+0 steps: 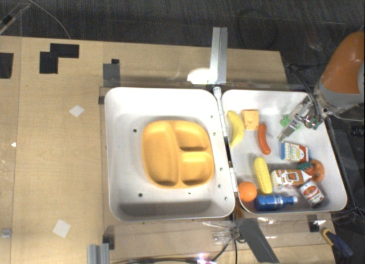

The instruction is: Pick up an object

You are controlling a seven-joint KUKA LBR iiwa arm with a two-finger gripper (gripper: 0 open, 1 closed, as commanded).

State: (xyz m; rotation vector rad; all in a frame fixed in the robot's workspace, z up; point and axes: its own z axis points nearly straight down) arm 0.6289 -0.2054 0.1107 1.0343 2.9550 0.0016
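Observation:
The right bin point(272, 98) holds several toy foods: a banana point(234, 127), a yellow cheese block point(250, 119), a red sausage point(262, 138), a corn cob point(262, 175), an orange point(247, 191), a blue bottle point(275, 202), a small white carton point(295, 152), a brown-labelled carton point(290, 176) and a can point(312, 193). My gripper point(290, 126) hangs over the bin's upper right part, just above the small white carton and to the right of the sausage. A small green bit shows at its tip; I cannot tell what it is.
The left bin point(122, 143) holds a yellow compartment tray point(177, 153). A metal post point(219, 57) stands behind the wall between the bins. The arm's orange band point(347, 66) is at the right edge. Wooden bench lies to the left.

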